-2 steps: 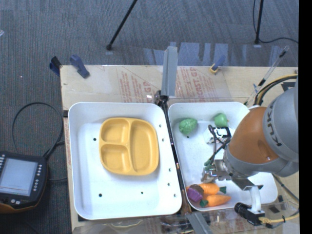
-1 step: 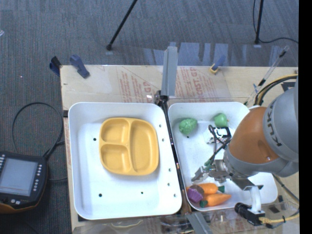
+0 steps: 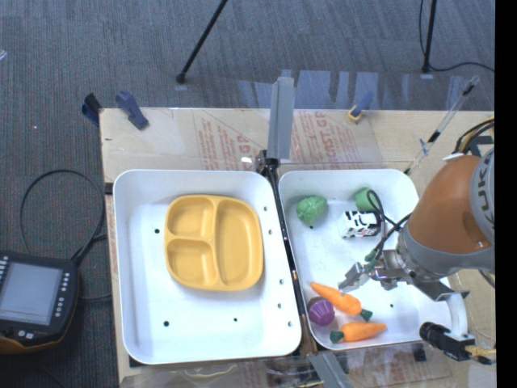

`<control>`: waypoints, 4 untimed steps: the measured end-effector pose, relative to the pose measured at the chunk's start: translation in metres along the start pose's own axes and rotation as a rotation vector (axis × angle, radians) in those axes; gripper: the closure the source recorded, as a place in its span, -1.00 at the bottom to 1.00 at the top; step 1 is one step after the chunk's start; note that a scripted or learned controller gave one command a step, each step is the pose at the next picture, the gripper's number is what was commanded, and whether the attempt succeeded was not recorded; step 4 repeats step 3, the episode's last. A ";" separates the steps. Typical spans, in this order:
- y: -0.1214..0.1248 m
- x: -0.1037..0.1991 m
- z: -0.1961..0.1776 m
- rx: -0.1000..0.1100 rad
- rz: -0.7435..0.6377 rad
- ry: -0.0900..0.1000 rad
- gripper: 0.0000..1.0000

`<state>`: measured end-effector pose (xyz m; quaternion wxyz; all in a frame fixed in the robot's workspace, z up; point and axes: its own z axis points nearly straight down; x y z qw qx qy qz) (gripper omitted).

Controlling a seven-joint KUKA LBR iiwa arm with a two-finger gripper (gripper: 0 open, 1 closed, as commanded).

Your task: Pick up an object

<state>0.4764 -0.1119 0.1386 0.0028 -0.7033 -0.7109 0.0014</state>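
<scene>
Left bin (image 3: 137, 297) on the bench (image 3: 202, 136) held a yellow tray (image 3: 215, 242) with three compartments, lying flat near the bin's middle. Right bin (image 3: 396, 186) held the loose items: a green lump (image 3: 311, 209) near the back left, a second green item (image 3: 365, 198) further right at the back, and a black-and-white toy (image 3: 359, 224) just in front of it. Toward the front lay a carrot (image 3: 338, 299), a purple item (image 3: 321, 311) just beside its lower left, and a second carrot (image 3: 360, 331) near the front wall. The arm (image 3: 452, 217) reached in from the right; the pincer (image 3: 361, 275) sat low over the right bin, just above the first carrot, fingers spread, nothing between them.
</scene>
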 end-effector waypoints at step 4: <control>0.063 0.055 -0.047 -0.003 0.021 -0.002 1.00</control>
